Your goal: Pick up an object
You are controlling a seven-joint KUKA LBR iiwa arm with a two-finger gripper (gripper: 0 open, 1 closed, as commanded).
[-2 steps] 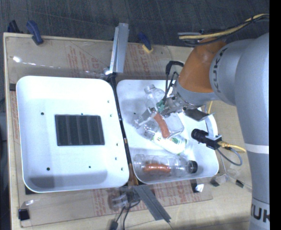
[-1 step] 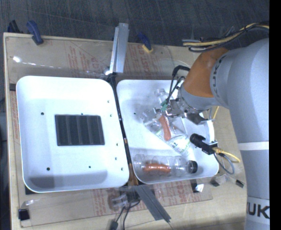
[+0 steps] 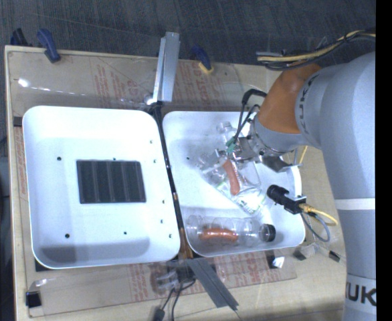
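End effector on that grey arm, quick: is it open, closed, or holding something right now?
End effector: cannot be told; it is low in the right bin, among clear plastic items.

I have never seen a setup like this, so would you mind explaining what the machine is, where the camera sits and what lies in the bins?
This is a single picture from a camera fixed above a bench, looking down at a slant. The large grey shape with an orange band is a robot arm reaching in from the right. Its tool is down in the right bin, among the clutter; whether it grips anything cannot be told. That bin holds clear plastic items: a clear bottle lying on its side along the near wall with something copper-coloured inside, and a crumpled transparent piece with an orange-red part in it. The left bin shows a dark ribbed rectangle on its floor. Blue clamps hold the board at the far edge.
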